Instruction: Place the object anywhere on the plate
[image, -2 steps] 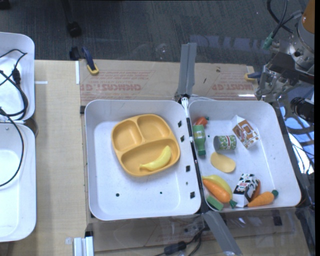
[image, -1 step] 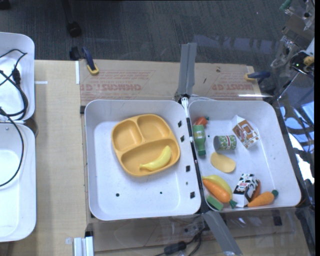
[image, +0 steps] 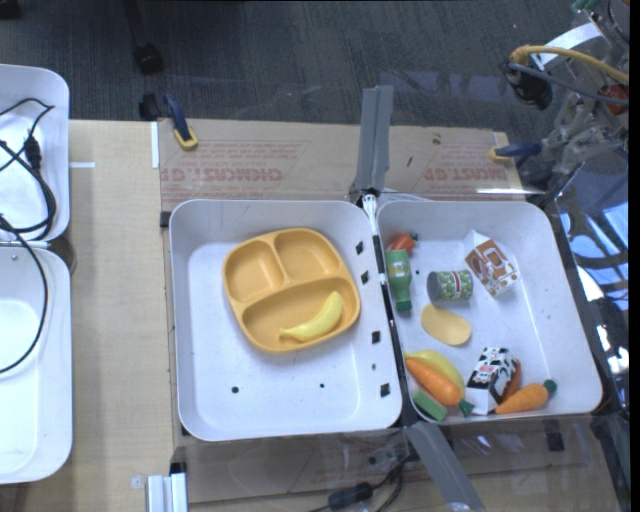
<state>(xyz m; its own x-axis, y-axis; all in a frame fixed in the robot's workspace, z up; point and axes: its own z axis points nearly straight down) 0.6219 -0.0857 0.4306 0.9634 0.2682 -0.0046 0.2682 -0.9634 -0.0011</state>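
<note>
A yellow divided plate (image: 262, 270) sits in the left bin (image: 200, 400). A yellow banana (image: 312, 318) lies in the plate's large front compartment, and the two smaller compartments at the back hold nothing. My gripper (image: 575, 150) is at the far upper right, above the back right corner of the right bin (image: 570, 300), amid cables and well away from the plate. Nothing can be seen held in it.
The right bin holds several toy foods: a green bottle (image: 399, 280), a small can (image: 451, 285), a white and orange carton (image: 491, 265), a pale yellow slice (image: 446, 325), two carrots (image: 434, 380) (image: 522, 398) and a cow-patterned carton (image: 488, 375). A grey divider (image: 374, 150) stands behind the bins.
</note>
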